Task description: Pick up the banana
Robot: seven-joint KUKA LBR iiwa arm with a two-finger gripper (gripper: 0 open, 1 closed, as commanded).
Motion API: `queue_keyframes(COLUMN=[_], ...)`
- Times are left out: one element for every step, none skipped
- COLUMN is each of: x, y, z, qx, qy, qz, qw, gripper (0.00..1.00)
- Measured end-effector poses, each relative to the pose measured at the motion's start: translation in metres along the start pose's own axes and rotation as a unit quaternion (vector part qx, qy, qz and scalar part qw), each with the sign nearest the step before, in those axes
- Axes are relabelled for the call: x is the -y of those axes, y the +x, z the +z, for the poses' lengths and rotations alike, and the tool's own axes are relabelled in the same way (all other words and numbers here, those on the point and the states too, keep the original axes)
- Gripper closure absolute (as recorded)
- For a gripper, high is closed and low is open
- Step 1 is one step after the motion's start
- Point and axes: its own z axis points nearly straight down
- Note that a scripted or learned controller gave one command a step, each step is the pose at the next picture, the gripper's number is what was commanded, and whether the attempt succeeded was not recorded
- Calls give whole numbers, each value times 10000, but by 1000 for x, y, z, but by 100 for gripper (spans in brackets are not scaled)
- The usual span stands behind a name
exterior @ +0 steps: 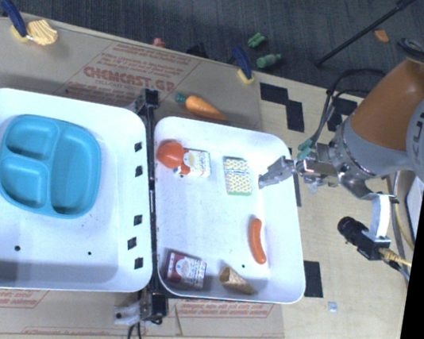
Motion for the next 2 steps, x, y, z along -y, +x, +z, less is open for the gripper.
queue_keyframes(x=[-5, 34], y=[66, 128], z=[65, 62], qx=[-10, -2], qy=[14, 13], qz=[1802, 1841], qw=[9836, 9829], gripper=[0, 0])
